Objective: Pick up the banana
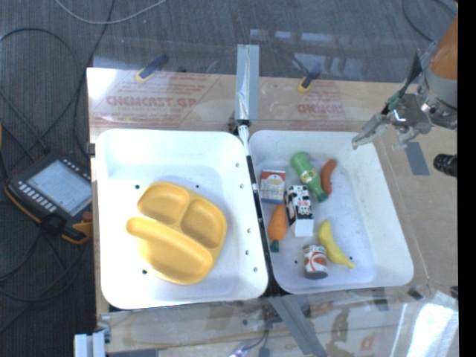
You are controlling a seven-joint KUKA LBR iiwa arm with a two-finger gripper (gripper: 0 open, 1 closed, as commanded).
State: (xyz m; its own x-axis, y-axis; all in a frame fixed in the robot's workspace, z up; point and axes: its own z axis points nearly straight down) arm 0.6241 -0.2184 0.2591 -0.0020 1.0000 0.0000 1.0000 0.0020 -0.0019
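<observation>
One banana [334, 245] lay near the right bin's [387, 199] front edge | gripper [387, 125] hovered over the bin's back-right corner | jaws spread open, holding nothing

A robotics lab is being shown: two white bins [111, 199] are being borne by a protective-film-covered bench [171, 99] left of the gripper [390, 129], cables [74, 10] are trailing over carpet, and a teach pendant [52, 188] is lying far left.
</observation>
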